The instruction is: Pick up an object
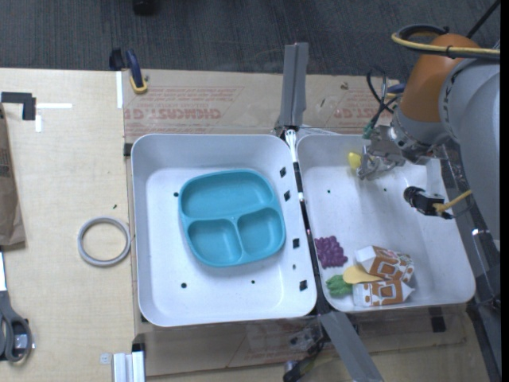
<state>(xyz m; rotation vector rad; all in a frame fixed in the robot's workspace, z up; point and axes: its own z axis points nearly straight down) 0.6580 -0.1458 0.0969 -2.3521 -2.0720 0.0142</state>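
The gripper (372, 165) is sitting low at the far edge of the right bin (445, 289), and its fingers are too small and dark against the wrist hardware for me to tell how they stand. A small yellow object (354, 160) is lying just beside them, on the side toward the divider; I cannot tell whether metal is touching it or merely hovering next to it.

Here is where I think this is getting risky: the yellow piece is sitting tight to the bin's far wall, so a close from this angle could nudge it against the wall or squirt it sideways. Nothing is showing it between the fingers.

Working outward, a purple cluster (330, 251) is resting near the divider, and a green and yellow piece (343, 282) is crowding an orange-patterned white box (386, 275) at the near edge. That pile is overlapping, so its shapes are hard to separate. The left bin (151, 237) is carrying a blue divided tray (232, 217). A grey ring (103, 240) is lying on the surface (64, 173) off to the left.
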